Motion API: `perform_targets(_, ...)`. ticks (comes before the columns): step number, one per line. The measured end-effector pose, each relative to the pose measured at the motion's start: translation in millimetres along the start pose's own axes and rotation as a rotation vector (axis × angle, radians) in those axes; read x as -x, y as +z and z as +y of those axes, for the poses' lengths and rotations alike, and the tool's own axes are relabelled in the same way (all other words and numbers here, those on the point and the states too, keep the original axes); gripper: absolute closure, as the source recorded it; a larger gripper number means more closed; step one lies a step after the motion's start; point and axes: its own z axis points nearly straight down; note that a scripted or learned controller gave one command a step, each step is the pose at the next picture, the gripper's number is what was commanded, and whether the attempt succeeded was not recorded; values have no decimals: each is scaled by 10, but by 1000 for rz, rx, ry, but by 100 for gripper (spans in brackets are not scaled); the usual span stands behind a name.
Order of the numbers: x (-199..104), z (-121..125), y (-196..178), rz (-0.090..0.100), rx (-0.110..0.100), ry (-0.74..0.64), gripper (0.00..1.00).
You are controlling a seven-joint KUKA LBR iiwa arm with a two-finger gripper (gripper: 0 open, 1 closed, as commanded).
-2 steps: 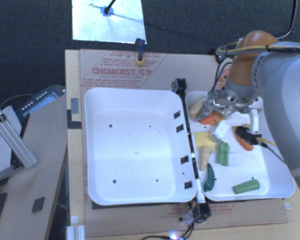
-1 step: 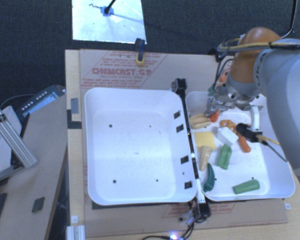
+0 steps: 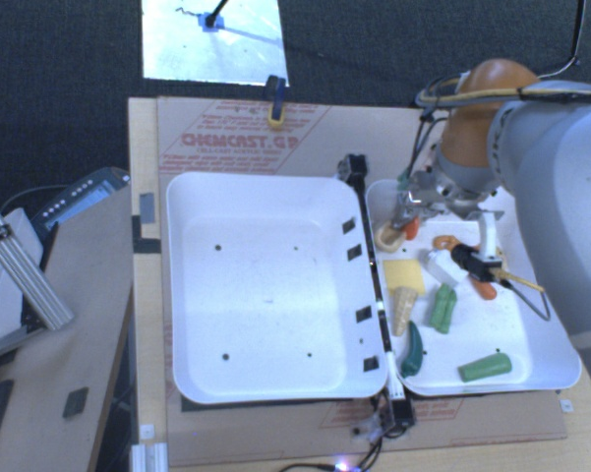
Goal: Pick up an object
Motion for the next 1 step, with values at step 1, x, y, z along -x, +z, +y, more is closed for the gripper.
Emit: perform_targets(1,-710,25,-1073,3,9,-5,100)
